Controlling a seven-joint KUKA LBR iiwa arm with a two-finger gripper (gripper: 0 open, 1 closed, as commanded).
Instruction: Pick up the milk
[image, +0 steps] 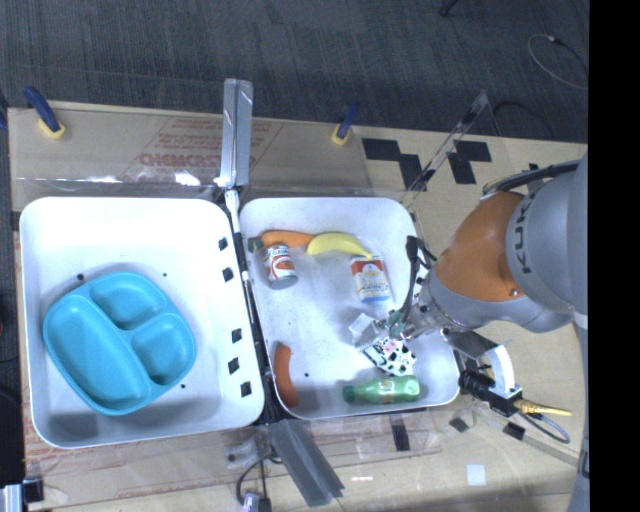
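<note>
Big grey arm (520, 265) reaches low over the right bin (300, 215). Its gripper (392, 335) sits on the spotty milk (390, 353), beside the green bottle (382, 391). Grip state: cannot tell. Best to squeeze the carton's middle, then lift straight up slowly

The cardboard sheet (190, 140) behind the bins carries red printing seen upside down; the large word looks like "CHEMICAL", though the slant and blur leave that unsure, and the smaller lines above it are too faint to read. On the grey arm (540, 250), just past the orange band, dark letters start "KU" and run off the edge. The can (281, 265) and the bottle (372, 280) in the right bin have coloured labels with print too small to make out.
</note>
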